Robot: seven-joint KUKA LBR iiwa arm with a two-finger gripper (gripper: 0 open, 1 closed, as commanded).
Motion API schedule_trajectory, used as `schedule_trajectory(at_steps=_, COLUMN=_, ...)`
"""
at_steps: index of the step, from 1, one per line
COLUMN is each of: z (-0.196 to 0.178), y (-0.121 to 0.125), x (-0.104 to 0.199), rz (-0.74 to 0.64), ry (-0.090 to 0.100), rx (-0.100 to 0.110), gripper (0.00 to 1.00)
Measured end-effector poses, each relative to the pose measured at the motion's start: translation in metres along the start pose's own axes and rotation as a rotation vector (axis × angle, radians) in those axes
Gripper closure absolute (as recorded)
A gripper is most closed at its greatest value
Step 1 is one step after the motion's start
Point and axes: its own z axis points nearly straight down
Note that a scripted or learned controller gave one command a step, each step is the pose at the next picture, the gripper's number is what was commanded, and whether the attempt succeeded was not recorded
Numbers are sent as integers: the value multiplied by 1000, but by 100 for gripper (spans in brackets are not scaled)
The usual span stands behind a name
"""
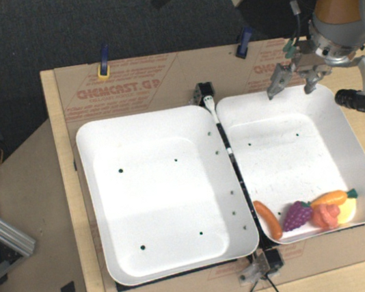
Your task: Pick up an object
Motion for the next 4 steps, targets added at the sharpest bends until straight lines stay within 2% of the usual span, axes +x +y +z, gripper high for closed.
schedule_trajectory(at_steps=1, z=92, y=-81, x=21, rz=2, ry=4, rx=15, gripper=0)
schedule_trajectory(at_steps=2, z=-50, y=-62, x=54, rz=-6, ry=-1, rx=-19, gripper=0)
schedule_trajectory(at_steps=3, z=-142, y=-93, x=68, rz=-3, ry=-1, rx=-12, gripper=0)
schedule_trajectory(at_steps=4, z=-240, y=-185, x=31, rz=5, ry=-3, rx=-16, gripper=0)
